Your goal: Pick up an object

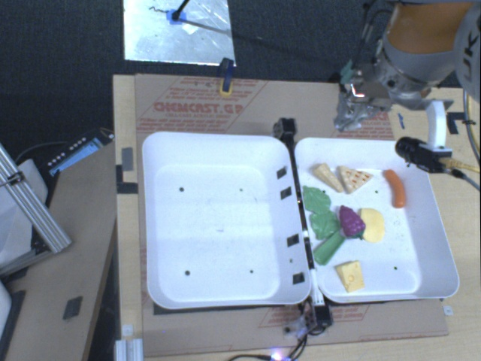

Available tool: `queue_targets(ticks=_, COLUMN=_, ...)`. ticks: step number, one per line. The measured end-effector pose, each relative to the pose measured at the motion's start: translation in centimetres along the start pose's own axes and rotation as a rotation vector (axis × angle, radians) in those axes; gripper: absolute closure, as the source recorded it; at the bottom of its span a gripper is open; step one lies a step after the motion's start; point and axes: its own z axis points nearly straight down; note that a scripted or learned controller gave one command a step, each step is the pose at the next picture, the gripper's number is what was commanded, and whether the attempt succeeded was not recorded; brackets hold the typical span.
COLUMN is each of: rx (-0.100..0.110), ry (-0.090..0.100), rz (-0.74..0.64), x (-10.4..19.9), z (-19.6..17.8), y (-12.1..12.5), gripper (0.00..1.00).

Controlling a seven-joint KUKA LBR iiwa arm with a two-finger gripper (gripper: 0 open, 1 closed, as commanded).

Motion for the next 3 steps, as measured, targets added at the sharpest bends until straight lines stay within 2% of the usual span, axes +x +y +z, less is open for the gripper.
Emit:
queue_targets(ticks=1, rx=0.005, ry=-0.001, rz=0.007, x=1.3, z=-4.2, y=4.8, gripper=1.0)
queue_targets(ticks=2, rx=0.006, ry=0.001, rz=0.005, x=6.4, z=-9.7, y=6.2, gripper=1.0)
queue_targets(ticks=3, rx=0.003, ry=0.004, rz=0.001, x=14.9, z=-18.4, y=6.3, gripper=1.0)
